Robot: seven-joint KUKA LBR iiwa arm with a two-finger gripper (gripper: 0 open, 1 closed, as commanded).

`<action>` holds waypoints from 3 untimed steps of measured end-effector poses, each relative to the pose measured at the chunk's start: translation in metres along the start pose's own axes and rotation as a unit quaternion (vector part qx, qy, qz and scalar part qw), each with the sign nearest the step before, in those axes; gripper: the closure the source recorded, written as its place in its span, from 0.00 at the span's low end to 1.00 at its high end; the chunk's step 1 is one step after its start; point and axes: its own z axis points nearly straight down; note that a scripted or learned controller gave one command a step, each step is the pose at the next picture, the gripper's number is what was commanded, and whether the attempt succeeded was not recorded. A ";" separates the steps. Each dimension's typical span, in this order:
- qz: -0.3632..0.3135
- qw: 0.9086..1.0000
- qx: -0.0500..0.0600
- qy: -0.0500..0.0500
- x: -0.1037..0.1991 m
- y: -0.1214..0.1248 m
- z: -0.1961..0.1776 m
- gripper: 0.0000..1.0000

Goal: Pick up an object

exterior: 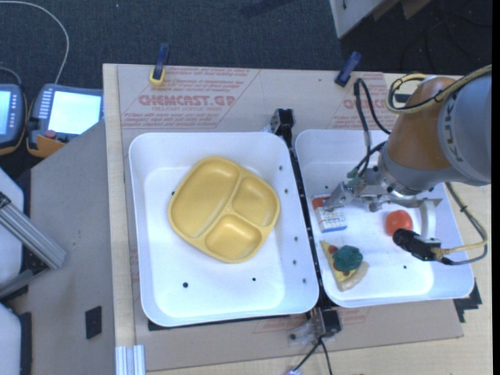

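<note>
I've got the arm reaching into the right bin from the right, with the claw low over the small red-and-white box near the bin's left wall. Whether the claw is wide or closed I cannot tell from this angle, and nothing shows between its tips. I read this as the approach, with the grasp not yet made. Next it needs to come straight down on the box and close squarely. The bin wall is just beside, so there's little room on that side. Also in this bin: a red ball to the right and a toy pizza slice with a green lump in front. The yellow divided plate sits in the left bin, well apart.
</note>
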 end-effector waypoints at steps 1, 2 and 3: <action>0.000 1.000 -0.005 0.000 0.001 0.003 -0.014 1.00; 0.001 1.000 -0.002 -0.004 -0.010 0.002 -0.068 1.00; -0.001 1.000 -0.003 -0.003 -0.001 0.003 -0.128 1.00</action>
